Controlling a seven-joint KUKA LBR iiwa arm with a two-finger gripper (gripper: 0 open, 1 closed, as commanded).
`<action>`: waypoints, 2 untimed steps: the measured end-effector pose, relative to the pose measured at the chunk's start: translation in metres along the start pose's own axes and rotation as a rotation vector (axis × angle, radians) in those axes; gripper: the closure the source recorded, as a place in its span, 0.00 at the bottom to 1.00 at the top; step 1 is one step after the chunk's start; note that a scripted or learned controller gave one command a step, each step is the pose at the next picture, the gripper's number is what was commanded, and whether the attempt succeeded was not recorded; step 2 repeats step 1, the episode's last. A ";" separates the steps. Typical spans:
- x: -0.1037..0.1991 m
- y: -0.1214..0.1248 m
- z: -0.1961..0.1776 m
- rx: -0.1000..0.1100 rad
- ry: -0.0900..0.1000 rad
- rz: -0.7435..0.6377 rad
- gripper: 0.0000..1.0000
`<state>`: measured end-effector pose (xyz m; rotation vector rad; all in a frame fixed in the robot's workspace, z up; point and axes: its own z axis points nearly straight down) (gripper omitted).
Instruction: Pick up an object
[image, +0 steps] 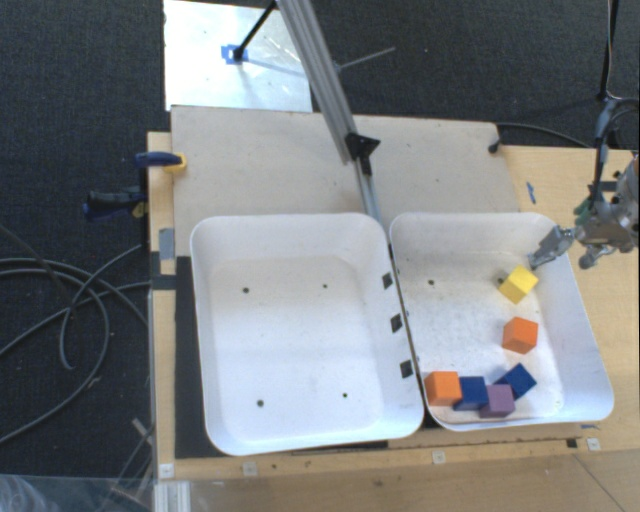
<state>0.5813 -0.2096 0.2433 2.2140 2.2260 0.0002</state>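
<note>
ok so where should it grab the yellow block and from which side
Probably from straight above, closing on two opposite flat side faces of the yellow block. It sits turned at an angle, alone in the right bin, apart from the orange block, so the pincer has room around it.

The pincer (566, 250) is seen at the right edge of the camera view, reached in from the right at mid-height. Its two fingers are spread apart, one tip pointed down and to the left, the other set just to the right of it and angled downward. Nothing is held between them. Behind the fingers, up and to the right, the metal wrist body is seen, partly cut off by the frame's edge.
</note>
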 end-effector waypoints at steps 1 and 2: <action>-0.004 -0.009 0.157 0.005 0.002 0.003 0.00; -0.004 -0.009 0.157 0.005 0.002 0.003 0.00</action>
